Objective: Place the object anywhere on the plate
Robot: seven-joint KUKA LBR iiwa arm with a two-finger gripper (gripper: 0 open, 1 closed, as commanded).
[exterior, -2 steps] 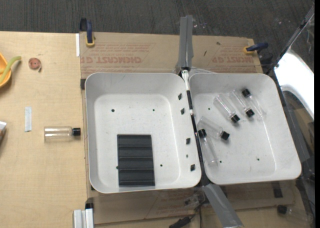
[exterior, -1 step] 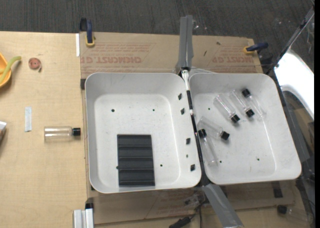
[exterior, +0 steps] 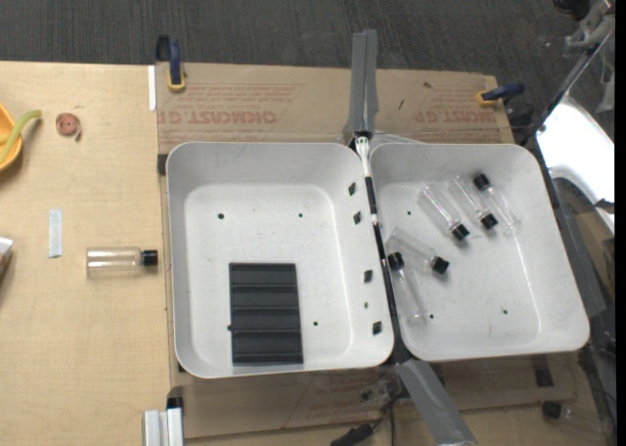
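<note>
1. The left bin [exterior: 196, 180] holds a dark ribbed plate [exterior: 264, 314]. It lies flat on the bin floor, near the front wall and a little left of the middle. Nothing rests on the plate.
2. The right bin [exterior: 528, 288] holds five clear vials with black caps, all lying on their sides and none of them on the plate.
3. Three of the vials sit close together in the rear half of the right bin. The first vial [exterior: 436, 205], the second vial [exterior: 471, 201] and the third vial [exterior: 500, 205] all lie on a slant. The second and third are just beside each other.
4. The fourth vial [exterior: 412, 245] lies nearer the bin's left wall, with its cap pointing right and toward the front.
5. The fifth vial [exterior: 410, 290] lies just below the fourth. Its cap is at the upper end and its body runs toward the front wall.
6. The two bins touch along their inner walls, and a grey strut [exterior: 364, 72] runs back from that seam.
7. Both bins stand on a cardboard sheet [exterior: 293, 107], with a blue clamp [exterior: 164, 49] at its rear left corner.
8. On the wooden bench [exterior: 88, 356], left of the bins, another clear bottle [exterior: 115, 258] lies on its side with its black cap toward the left bin. A small white strip [exterior: 55, 234] and a small round disc [exterior: 67, 123] lie farther back.
9. Whether the gripper is wide, narrow or holding anything cannot be told from this view.
</note>
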